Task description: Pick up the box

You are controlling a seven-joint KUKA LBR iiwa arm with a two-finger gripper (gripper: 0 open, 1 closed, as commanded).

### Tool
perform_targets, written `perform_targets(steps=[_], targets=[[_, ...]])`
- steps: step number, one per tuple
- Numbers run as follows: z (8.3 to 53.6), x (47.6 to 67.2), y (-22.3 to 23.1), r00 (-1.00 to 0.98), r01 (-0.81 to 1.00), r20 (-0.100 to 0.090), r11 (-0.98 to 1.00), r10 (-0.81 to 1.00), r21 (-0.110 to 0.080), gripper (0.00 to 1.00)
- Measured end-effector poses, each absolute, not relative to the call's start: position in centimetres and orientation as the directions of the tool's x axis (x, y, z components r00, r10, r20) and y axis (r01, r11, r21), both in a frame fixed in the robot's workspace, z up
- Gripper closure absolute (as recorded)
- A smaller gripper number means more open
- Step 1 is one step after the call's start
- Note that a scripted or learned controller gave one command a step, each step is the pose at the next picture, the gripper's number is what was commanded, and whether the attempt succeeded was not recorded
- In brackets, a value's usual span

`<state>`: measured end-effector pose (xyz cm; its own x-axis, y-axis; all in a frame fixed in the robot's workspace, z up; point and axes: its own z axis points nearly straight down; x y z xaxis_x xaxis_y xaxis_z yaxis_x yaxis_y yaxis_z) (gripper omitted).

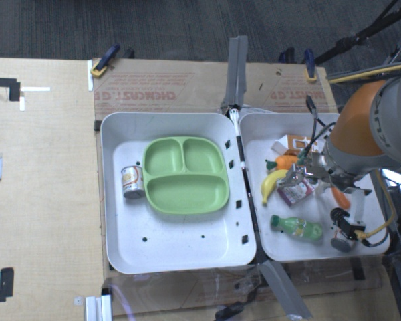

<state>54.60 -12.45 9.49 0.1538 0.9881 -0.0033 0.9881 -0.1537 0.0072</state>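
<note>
1. Spotted the box (295, 192) in the right bin (287, 247), roughly mid-bin, lying flat-ish and a bit askew. Small, pinkish-purple with a pale face, print too small to read.
2. Crowded spot, sadly. Had the banana (273, 183) just beside it on the left, maybe touching, an orange item (286, 160) just behind, and the green bottle (298, 228) lying on its side a little nearer the camera, apart from it.
3. Saw the gripper (301, 174) down low right over the box's far edge, with the arm coming in from the right. Couldn't tell whether it was spread or closed, with too much clutter and shine around the tip. No sign of the box actually being gripped or lifted either, so called it "still resting on the bin floor".
4. Handling guess: looked like thin cardboard, so light, fairly stiff on the edges but easy to crush on the broad faces. Probably a glossy print, so a bit slippery.
5. Best hold, going by the picture: across the two long sides, near the middle, squeezing gently. Would avoid the corner nearest the banana, with a good chance of pinching fruit along with it or just shoving the box sideways.
6. Also noticed a white-and-orange packet (293, 142) toward the back of the same bin, well behind the gripper.
7. Left bin (167, 249) irrelevant here: green plate (186, 176) and a can (131, 181) just beside it.
</note>
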Motion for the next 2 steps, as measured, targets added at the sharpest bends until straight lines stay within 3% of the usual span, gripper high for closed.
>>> perform_targets(steps=[1,2], targets=[[10.37,54.75,-12.71,0.154,0.988,-0.005,-0.154,0.988,0.009,1.00],[10.33,54.71,-12.69,0.154,0.988,-0.005,-0.154,0.988,0.008,0.00]])
